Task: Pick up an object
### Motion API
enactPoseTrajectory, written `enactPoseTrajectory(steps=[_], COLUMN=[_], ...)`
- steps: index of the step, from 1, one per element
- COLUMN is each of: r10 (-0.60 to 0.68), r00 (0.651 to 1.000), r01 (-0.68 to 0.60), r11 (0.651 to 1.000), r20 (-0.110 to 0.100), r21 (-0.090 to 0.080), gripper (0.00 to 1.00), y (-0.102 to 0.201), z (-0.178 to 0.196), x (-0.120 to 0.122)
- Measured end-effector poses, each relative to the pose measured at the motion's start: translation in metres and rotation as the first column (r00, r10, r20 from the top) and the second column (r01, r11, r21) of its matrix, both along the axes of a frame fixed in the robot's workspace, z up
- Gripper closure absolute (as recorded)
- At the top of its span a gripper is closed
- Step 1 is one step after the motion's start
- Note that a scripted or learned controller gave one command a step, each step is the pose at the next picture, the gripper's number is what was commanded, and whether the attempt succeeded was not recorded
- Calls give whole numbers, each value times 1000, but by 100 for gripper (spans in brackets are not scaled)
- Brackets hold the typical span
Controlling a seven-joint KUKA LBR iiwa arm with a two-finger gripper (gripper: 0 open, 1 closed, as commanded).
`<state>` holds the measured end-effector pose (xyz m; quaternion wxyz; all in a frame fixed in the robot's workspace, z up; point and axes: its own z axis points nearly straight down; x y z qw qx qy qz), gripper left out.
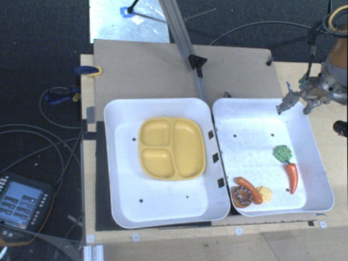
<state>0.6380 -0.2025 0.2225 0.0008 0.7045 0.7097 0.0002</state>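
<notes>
- Two shallow white bins sit side by side, their inner rims touching. The right bin (255,145) has its far right corner just beside and under the gripper; the left bin (122,162) lies well off to the gripper's left.
- One yellow divided plate (173,148) with three compartments rests in the middle of the left bin, far to the left of the gripper and nearer the camera. A wide band of bare white floor runs round it on all sides.
- One gripper (296,103) hangs over the far right rim of the right bin. Its two fingers are spread apart, with nothing between them.
- One orange carrot (292,177) lies below the gripper in the view, close to the bin's right wall, lengthwise toward the near rim.
- One red sausage (248,188) lies well down and to the left of the gripper, slanting, close to the near rim.
- One green broccoli piece (282,153) sits at the carrot's upper end, touching it or nearly so; it is the closest item to the gripper, though still apart from it.
- One brown doughnut (241,196) lies against the sausage's lower side, in the bin's near left corner.
- One small pale yellow piece (265,193) sits at the sausage's right end, touching it; what it is I cannot tell.
- The far half of the right bin, directly left of and below the gripper, is bare white floor.
</notes>
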Motion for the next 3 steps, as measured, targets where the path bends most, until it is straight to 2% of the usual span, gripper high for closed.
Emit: enactPoseTrajectory(steps=[1, 3], r10=[1, 1], r00=[1000, 1000], r01=[-1, -1], r11=[1000, 1000], r20=[0, -4], r21=[-1, 1], gripper=[0, 0], y=[0, 6], z=[0, -90], x=[0, 11])
